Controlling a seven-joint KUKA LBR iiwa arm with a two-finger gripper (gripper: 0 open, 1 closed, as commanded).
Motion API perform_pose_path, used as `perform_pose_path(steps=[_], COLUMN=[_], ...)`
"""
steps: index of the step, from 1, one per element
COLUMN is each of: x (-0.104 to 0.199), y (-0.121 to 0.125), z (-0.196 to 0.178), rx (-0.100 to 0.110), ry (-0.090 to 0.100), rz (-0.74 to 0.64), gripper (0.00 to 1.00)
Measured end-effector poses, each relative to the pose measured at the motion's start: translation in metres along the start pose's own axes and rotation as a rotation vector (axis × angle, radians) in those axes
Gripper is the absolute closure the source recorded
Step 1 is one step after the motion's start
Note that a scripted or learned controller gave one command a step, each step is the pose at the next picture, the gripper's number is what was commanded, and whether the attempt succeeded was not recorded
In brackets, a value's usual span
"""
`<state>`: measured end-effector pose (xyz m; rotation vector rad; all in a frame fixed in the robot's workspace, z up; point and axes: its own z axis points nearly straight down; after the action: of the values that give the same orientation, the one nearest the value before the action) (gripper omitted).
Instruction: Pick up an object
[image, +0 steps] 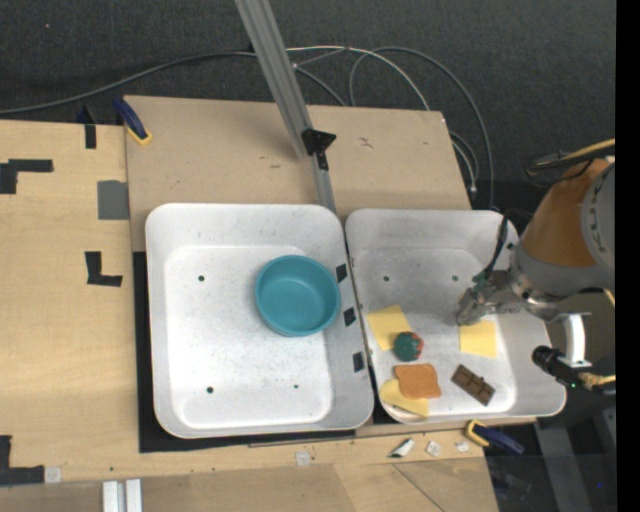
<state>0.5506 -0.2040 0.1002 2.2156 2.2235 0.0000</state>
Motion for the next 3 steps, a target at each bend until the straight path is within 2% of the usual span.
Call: perform_pose_path(steps=[1, 2, 3], x=[0.006, -0.002, -0.001], y=[0.009, 0.017, 0.018], z=[-0.058, -0.114, -0.150], rx=[-0.002, -0.003, -0.001], ry=[0.001, 0.000, 0.001], rz=[0.001, 0.002, 0.002], gripper=[1.00, 1.00, 1.00])
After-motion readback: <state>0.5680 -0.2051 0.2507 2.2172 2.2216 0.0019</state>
